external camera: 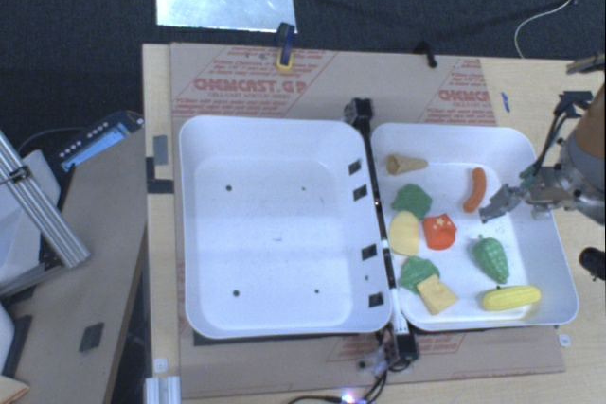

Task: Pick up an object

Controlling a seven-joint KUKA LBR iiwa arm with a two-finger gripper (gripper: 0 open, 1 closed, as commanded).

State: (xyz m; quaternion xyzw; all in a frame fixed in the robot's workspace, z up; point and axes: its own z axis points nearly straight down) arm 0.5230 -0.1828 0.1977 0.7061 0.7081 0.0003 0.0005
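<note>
**Crowded toys, easy to miss**

Toys lie packed in the right bin (544, 246), none yet lifted; the orange sausage (473, 188) sits nearest the gripper (499, 202), just at its nine o'clock, with the green pepper (490, 258) at the gripper's six o'clock. Further in, the red tomato (438, 231) touches the pale yellow pear (404, 234); a green leaf piece (412, 200) sits at the pear's twelve o'clock; the cone (405, 165) lies apart near the bin's far wall; a cheese wedge (436, 294) overlaps a second green piece (416, 272); the corn cob (510, 298) rests against the near wall.

Gripper fingers look spread, with nothing between them; the blur makes this a judgement, not a certainty.

Likely troubles: the sausage is slim and rounded, so a descent slightly off centre could nudge it aside or let it roll out of the pinch; a reach toward the tomato or pear risks catching both; the corn, tight to the wall, leaves little room for a finger. The left bin (275, 142) plays no part.
</note>
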